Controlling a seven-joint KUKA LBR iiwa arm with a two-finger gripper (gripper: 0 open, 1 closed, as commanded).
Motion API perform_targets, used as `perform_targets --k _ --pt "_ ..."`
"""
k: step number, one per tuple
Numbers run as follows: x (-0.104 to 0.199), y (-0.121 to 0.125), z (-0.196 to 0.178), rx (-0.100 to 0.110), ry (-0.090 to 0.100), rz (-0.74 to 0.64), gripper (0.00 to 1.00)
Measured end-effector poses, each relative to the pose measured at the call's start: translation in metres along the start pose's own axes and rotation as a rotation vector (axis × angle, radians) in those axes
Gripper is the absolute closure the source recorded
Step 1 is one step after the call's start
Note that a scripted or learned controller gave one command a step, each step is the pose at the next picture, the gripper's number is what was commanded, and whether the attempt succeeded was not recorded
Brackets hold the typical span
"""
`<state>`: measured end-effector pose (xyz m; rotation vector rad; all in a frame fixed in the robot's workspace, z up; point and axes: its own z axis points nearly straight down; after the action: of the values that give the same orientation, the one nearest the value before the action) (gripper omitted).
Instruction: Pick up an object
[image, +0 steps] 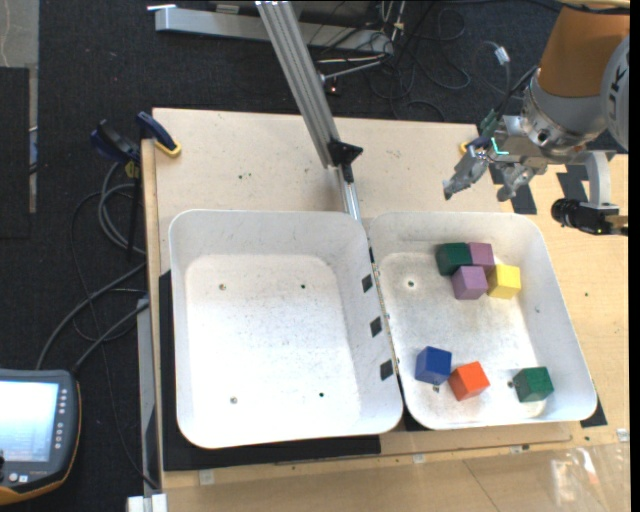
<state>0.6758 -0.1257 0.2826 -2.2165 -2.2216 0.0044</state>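
No legible text, labels, brands or numbers anywhere on my bench. The pendant screen (28, 425) at near left glows, but its content is too small and blurred for me to read.

— What is carrying everything here?

— A pale wooden bench (260, 165) is standing on dark flooring, its top lightly speckled and marked.

— And what is lying directly on it?

— Two shallow white bins are sitting side by side, their inner rims touching. The left bin (190, 300) is lying on a black mat (270, 448) that is peeking out along its near edge. The right bin (560, 330) is reaching almost to the bench's right edge. A slanted aluminium strut (300, 75) is running down to a black bracket (343, 155) just behind the bins. A blue and yellow clamp (150, 135) is gripping the far left corner.
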Motion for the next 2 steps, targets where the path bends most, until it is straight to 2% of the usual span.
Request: perform_targets --k 1,2 --pt "0.000 0.001 -0.003 -0.004 -0.002 -0.001 0.00" --pt "0.000 -0.006 0.042 0.000 -0.001 0.002 0.00"
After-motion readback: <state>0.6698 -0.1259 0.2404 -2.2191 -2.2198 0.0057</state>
